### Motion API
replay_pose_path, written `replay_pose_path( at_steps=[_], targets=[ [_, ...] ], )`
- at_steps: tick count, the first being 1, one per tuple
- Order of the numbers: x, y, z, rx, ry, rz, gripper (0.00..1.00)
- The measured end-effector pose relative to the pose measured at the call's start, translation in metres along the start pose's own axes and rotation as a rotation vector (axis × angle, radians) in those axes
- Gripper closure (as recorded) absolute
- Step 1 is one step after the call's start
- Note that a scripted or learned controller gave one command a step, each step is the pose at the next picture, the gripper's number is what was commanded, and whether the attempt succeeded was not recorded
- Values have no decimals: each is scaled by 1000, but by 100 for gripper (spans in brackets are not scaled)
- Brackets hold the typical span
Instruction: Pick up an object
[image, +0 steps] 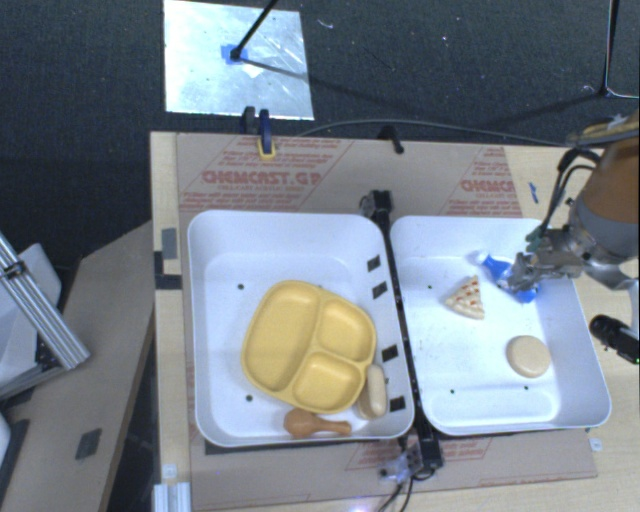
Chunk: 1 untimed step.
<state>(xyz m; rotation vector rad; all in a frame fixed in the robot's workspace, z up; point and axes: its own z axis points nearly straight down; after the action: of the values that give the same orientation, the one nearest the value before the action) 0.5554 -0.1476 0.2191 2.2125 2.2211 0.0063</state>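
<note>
In the left bin (215, 300) a yellow tray (310, 345) is lying in the middle, with a drumstick (315, 425) at six o'clock, probably as spare targets. In the right bin (570, 400), a pizza slice (466, 298) is sitting near the centre and a round bun (528, 356) at four o'clock. The gripper (525, 272) is hanging at two o'clock over a blue object (500, 268); I cannot tell if the jaws are gripping it.

Arm (610, 190) (right edge) cut off
</note>
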Motion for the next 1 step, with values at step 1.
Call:
replay_pose_path(
  at_steps=[1],
  targets=[
    [0,1,17,6,1,1,100]
  ],
)
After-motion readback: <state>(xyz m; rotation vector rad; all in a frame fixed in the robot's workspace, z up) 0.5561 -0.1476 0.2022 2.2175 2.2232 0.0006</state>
